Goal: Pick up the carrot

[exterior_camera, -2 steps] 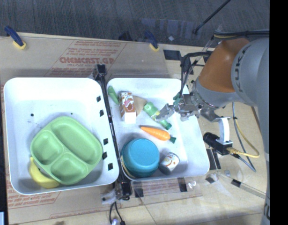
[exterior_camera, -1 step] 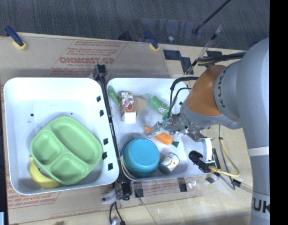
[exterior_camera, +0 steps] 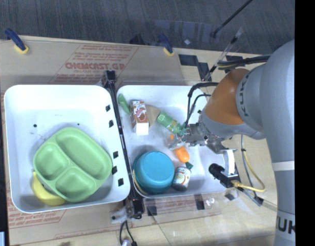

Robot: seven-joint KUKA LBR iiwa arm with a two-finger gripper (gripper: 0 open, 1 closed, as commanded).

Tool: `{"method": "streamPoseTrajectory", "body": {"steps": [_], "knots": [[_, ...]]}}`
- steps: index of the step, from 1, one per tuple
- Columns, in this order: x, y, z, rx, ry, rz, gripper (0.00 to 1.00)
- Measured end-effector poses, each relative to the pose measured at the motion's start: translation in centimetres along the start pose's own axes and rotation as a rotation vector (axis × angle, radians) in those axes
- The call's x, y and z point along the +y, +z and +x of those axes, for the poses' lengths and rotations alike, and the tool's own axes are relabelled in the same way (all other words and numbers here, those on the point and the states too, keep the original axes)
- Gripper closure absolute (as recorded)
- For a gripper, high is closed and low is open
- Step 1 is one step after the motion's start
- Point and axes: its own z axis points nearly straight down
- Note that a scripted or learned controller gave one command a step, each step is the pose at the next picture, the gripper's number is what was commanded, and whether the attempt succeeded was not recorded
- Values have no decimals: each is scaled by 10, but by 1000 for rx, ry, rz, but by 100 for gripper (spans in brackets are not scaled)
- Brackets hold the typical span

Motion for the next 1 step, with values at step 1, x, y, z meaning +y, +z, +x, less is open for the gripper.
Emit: {"method": "streamPoseTrajectory", "body": {"steps": [1], "knots": [[30, -50, 63, 3, -68, -9, 100]]}}
